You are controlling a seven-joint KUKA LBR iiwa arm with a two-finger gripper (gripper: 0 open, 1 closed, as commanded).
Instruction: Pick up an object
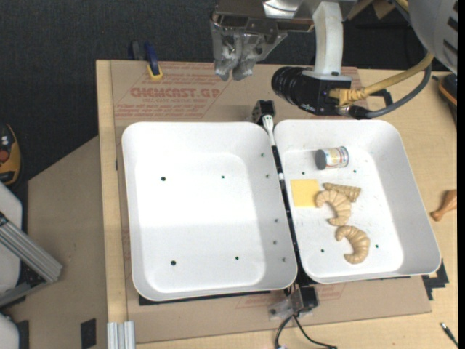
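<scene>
Brown cardboard (182,93) covers the bench under two white bins. Above its far edge hangs the gripper (236,67), fingers close together, nothing between them. Inside the right bin (407,195) lie a small jar (332,158), a yellow square (305,193) and two croissants (347,220).

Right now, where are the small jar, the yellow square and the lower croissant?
small jar (333,157), camera view, middle of its side.
yellow square (305,193), camera view, centre of its flat face.
lower croissant (354,243), camera view, middle of its curved body.
</scene>
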